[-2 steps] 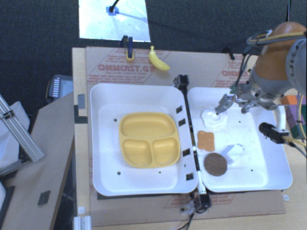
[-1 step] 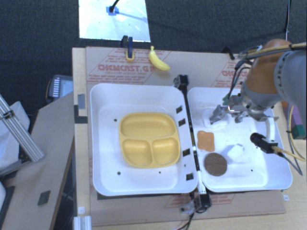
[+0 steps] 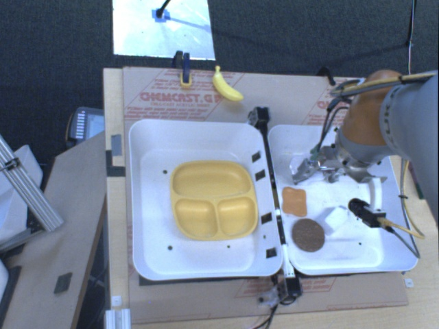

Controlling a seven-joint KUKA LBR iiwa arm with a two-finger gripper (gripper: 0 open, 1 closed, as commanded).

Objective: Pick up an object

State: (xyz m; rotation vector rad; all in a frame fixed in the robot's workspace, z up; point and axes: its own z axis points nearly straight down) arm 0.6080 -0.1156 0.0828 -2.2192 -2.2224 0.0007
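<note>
In the right bin (image 3: pixel 391 252) lie a tan square slice (image 3: pixel 294 201), a brown round disc (image 3: pixel 309 234) and a small white block (image 3: pixel 335 218). My gripper (image 3: pixel 306 169) hangs low over the upper left part of this bin, just above and slightly right of the tan slice. I see nothing held in it. The grey arm with its orange band (image 3: pixel 363 118) comes in from the right.
The left bin (image 3: pixel 147 184) holds a yellow divided plate (image 3: pixel 209 199). A yellow banana (image 3: pixel 226 86) and a yellow-and-black clamp (image 3: pixel 184 70) rest on the board behind the bins. A black divider with clips (image 3: pixel 269 184) runs between the bins.
</note>
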